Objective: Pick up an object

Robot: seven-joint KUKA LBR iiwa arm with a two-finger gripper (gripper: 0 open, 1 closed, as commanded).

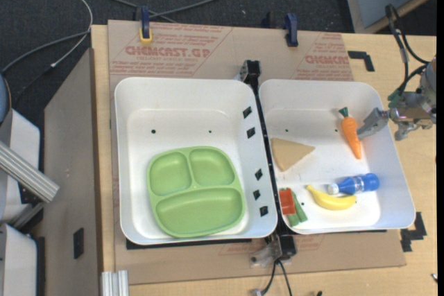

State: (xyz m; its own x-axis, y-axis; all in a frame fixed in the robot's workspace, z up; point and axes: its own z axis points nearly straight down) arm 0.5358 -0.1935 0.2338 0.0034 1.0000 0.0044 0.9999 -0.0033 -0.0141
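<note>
Right now your tool sits at the right bin's far right rim; whether it's released or clenched can't be told. Nearest is the carrot, just left of the tool, apparently untouched. Its long axis runs away from the bin's back wall, green top toward that wall, tip toward the bottle.

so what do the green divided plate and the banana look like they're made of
Green divided plate: likely molded plastic, matte, one even color with soft rounded compartment ridges. Banana: probably a plastic toy, smooth and slightly glossy, uniformly bright yellow with no spots; real fruit cannot be fully ruled out.
</note>
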